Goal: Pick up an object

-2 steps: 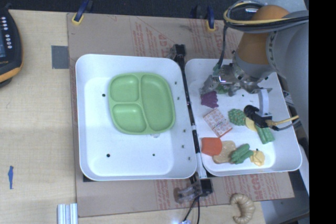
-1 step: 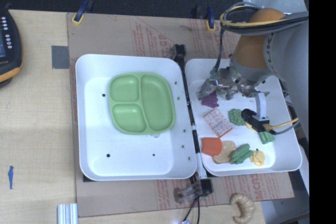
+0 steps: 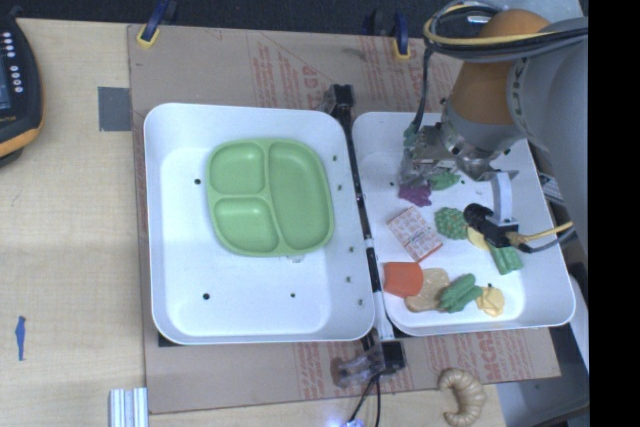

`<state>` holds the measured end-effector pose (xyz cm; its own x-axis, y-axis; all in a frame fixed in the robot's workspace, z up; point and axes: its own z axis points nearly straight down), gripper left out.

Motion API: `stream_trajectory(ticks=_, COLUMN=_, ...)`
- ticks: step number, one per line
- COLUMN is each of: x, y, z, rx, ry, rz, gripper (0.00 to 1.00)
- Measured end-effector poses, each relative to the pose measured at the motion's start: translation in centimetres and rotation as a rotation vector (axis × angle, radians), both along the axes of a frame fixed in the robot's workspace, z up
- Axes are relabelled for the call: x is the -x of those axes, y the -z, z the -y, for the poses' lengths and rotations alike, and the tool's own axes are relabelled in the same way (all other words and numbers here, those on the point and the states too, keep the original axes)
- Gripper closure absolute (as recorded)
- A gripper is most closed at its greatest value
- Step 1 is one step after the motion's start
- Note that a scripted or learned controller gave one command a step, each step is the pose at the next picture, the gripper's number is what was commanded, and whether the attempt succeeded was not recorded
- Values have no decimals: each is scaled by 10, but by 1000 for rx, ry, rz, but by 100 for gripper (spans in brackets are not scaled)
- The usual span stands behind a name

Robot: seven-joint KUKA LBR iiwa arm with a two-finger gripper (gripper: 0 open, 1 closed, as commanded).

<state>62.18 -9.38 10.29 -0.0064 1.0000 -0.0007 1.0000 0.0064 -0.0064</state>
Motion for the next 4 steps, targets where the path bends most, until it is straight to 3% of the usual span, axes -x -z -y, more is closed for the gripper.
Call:
stream_trajectory(ticks=1, x=0, y=1, z=0, rx=0, ry=-1, rz=-1, gripper=0)
stream_trajectory(ticks=2, x=-23, y=11, z=18, rx=0, ry=4, rz=6, gripper=0)
stream_trajectory(ticks=3, x=-8, y=11, z=-1, rx=-1, ry=-1, rz=0, gripper=0)
stream_trajectory(ticks=4, x=-23, y=10, z=28, rx=1, ry=5, rz=6, gripper=0)
